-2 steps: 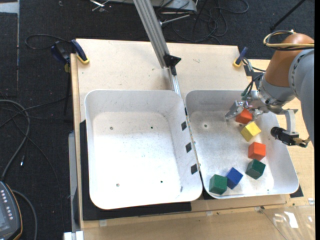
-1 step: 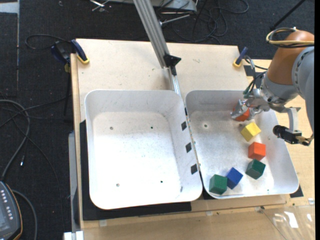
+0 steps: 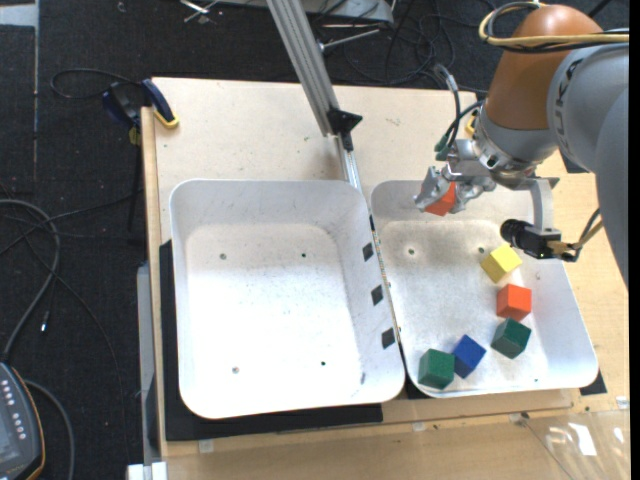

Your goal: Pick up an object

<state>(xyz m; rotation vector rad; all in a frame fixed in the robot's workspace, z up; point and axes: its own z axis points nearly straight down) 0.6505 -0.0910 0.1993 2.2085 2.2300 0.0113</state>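
Observation:
My gripper (image 3: 436, 194) hangs over the far left corner of the right bin (image 3: 570, 353). It is shut on a small orange-red block (image 3: 441, 202) that shows between its fingers, lifted off the bin floor. On that floor lie a yellow block (image 3: 500, 262), an orange block (image 3: 514, 299), a dark green block (image 3: 511, 338), a blue block (image 3: 468, 354) and a green block (image 3: 436, 367). They sit along the bin's right side and near edge.
The left bin (image 3: 190, 208) stands beside the right one, their rims meeting at the centre. A slanted metal rail (image 3: 305, 58) comes down from the top to the bins' shared far corner. A blue and yellow clamp (image 3: 150, 103) grips the bench's far left corner.

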